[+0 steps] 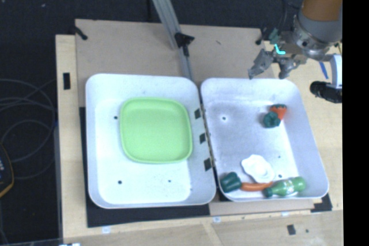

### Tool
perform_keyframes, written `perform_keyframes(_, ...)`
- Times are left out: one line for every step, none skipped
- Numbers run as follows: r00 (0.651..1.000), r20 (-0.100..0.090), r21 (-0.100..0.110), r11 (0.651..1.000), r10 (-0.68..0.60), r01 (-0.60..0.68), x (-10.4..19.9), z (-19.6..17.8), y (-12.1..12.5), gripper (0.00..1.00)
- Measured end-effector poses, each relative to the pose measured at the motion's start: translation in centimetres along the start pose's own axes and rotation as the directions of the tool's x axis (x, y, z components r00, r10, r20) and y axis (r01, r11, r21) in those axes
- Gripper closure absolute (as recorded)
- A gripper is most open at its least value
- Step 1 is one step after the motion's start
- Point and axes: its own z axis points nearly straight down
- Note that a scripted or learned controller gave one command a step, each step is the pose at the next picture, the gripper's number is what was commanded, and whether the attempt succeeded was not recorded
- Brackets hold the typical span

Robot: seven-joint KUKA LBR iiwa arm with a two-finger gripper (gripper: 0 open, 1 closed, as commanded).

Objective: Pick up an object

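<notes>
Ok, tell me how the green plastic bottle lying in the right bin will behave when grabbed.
The green plastic bottle lies on its side against the bin's near wall, so it may roll when nudged. It looks smooth and rounded, probably slippery. The orange carrot-shaped toy touching it could shift too.

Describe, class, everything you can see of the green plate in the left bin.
The green plate is a pale lime, square dish with rounded corners and a slightly raised rim. It looks like smooth plastic. It lies flat and right way up on the floor of the left bin, a little above the middle and nearer the divide between the bins. Nothing rests on it, and it touches only the bin floor. The gripper hangs far off, above the top edge of the right bin.
</notes>
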Motion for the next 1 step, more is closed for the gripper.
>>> perform_keyframes(1.0, 0.0, 0.0, 1.0, 0.0, 0.0, 0.0, 0.0, 0.0, 0.0)
